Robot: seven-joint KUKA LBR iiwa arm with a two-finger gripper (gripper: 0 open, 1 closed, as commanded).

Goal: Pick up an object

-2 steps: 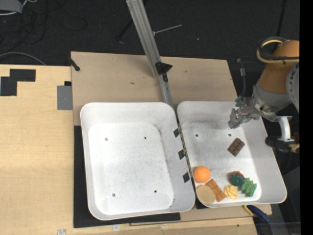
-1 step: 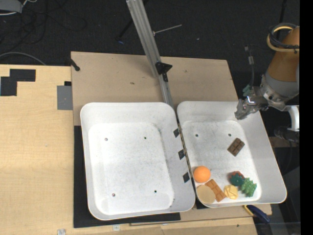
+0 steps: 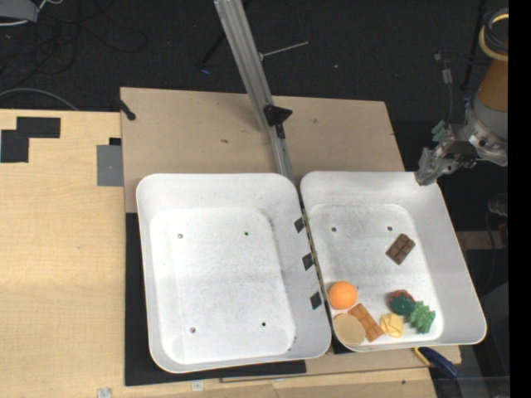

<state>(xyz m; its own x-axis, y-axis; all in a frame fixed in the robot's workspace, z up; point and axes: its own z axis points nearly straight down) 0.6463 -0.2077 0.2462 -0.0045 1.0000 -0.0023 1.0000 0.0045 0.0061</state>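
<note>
Camera view is showing my gripper (image 3: 433, 167) hovering over the right bin's (image 3: 365, 191) far-right corner, jaw state indiscernible; orange ball (image 3: 342, 294), probably light and slippery, wanting a centred pinch.

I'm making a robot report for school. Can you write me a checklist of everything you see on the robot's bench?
Surface: two white bins side by side, left bin and right bin, on a tan board.
Job's things: all in the right bin's near end: orange ball, brown block, green toy, yellow piece, tan disc, orange-brown stick.
Clutter: nothing seen in the left bin.
Gripper: gripper at the right bin's far right corner, away from the toys, holding nothing.
Cables: dark cables on the floor at the far left.
Surroundings: slanted metal rail; wooden table on the left.
</note>
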